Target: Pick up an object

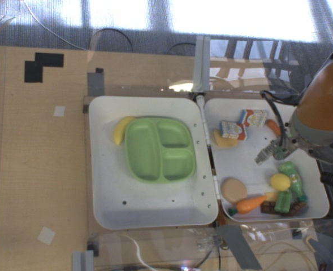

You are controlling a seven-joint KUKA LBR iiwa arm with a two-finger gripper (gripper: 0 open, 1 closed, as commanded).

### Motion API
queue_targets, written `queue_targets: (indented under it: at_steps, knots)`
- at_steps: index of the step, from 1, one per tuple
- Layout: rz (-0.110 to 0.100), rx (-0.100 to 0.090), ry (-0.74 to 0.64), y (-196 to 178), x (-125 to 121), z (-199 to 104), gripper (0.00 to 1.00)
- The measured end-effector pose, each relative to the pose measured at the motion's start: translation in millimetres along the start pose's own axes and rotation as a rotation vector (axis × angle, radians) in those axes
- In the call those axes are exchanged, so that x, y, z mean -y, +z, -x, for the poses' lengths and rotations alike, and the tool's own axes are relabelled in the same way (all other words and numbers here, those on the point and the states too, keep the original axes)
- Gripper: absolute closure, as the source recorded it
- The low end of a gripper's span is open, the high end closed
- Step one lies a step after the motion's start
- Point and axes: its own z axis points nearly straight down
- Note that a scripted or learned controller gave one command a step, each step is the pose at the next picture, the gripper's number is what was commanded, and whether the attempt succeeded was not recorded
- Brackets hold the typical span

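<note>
The gripper [266, 154] hangs over bare floor in the right bin [242, 157]; its fingers look spread with nothing between them — likely poised to choose a target. Candidates crowd the near edge: a glossy lemon [280, 182], a tapered carrot [250, 204], a flat tan disc [233, 189]. The left bin [107, 168] holds a moulded green divided plate [159, 149] partly covering a curved banana [120, 130].
</note>
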Motion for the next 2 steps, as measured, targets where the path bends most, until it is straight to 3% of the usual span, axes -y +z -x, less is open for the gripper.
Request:
queue_targets:
  at_steps: [1,2]
  knots:
    - [-0.007,-0.002,-0.313,72,62,19,1.0]
    - [0.006,0.005,-0.234,-73,-28,-21,1.0]
